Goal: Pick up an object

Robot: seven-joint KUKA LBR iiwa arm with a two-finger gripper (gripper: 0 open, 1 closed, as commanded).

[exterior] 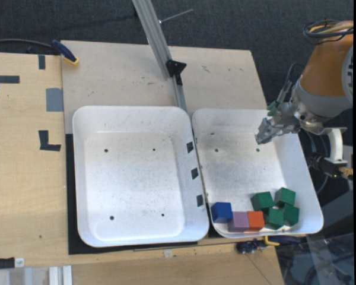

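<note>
My gripper (pixel 264 135) hangs over the upper right part of the right bin (pixel 237 159), its tips pointing down and left, with nothing seen between them. The blocks lie clustered at that bin's near edge: a blue cube (pixel 222 212), a purple block (pixel 241 220), an orange block (pixel 256 219) and several green blocks (pixel 276 206). The gripper is well behind the cluster, apart from every block.
The left bin (pixel 130 177) sits beside the right one, with a raised divider between them. A slanted metal pole (pixel 157 37) crosses the bench behind the bins. The arm's orange band (pixel 326 64) is at the right edge.
</note>
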